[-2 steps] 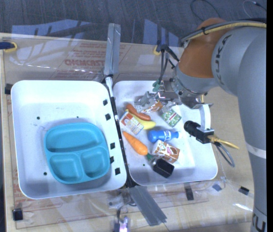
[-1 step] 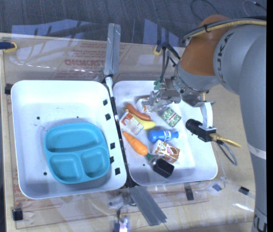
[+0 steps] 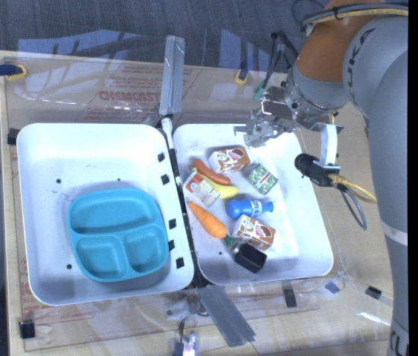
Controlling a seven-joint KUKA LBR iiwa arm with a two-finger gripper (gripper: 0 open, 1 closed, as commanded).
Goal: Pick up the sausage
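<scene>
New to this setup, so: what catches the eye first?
The bright blue divided tray in the left bin stands out first. Next comes the colourful heap of toy food in the right bin, with the red sausage at its far side. The gripper hovers over that bin's far edge.

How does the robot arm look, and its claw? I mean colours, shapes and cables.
The arm is thick, rounded and grey, with dark lettering on its side and an orange band above the wrist. The claw is small, of bare silvery metal. Thin black cables run beside it.
</scene>
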